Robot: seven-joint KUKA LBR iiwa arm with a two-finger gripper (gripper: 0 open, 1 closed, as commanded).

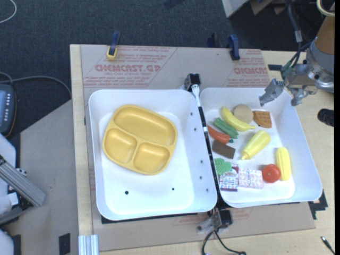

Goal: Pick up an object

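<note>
While over bin (305,142) — jaws, empty.

Yellow tray (139,139), red tomato (271,173), white bins (101,158)

I see glossy yellow plastic on the divided tray (139,139), smooth white plastic bins (103,158), matt brown cardboard w/ red print over the desk (133,65).
</note>
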